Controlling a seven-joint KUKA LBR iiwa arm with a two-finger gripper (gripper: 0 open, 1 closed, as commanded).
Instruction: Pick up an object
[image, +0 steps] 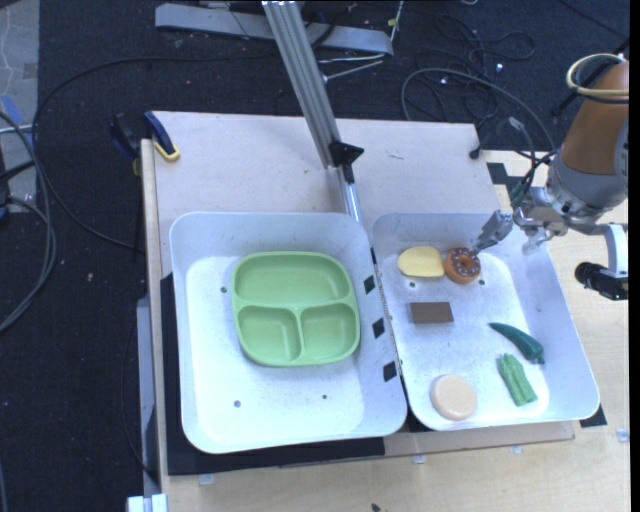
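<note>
In the right bin (560, 330), seen from above, loose food items lie spread apart, so each leaves room for a grasp: a yellow piece (420, 262) touching a brown donut (462, 266), a brown block (431, 313) and a cream disc (453, 396). The gripper (497, 228) hangs just above the donut, the likely target; its state I cannot tell. The left bin (200, 400) holds a green tray (296, 307).

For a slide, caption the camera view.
Gripper hovers beside a donut in the right bin; a green tray sits left.
</note>
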